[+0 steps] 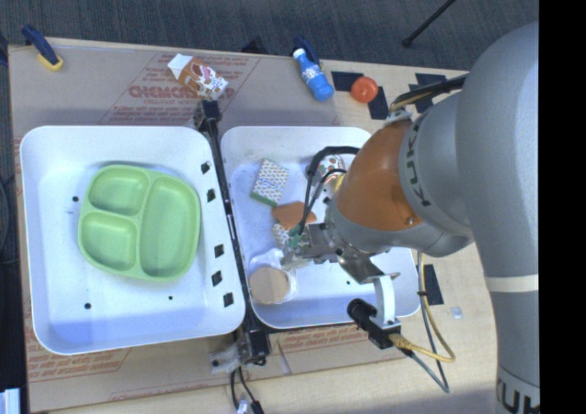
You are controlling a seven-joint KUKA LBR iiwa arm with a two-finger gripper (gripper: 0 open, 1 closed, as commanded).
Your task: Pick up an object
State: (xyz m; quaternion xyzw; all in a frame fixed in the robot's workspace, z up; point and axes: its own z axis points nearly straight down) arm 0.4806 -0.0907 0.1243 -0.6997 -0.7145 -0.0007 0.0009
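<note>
bins point(55, 311): glossy white plastic | tray point(139, 220): matt green plastic

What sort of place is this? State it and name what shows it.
Probably a robotics lab's grasping bench: a grey arm reaches over two white bins, one holding a green divided plate, the other small assorted objects, with clamps on the cardboard-covered benchtop.

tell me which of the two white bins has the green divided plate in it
The left bin: the green divided plate lies there. The right bin holds small items instead.

Bright, perhaps daylight from the right; white bins point(37, 220) glare, soft focus
</note>
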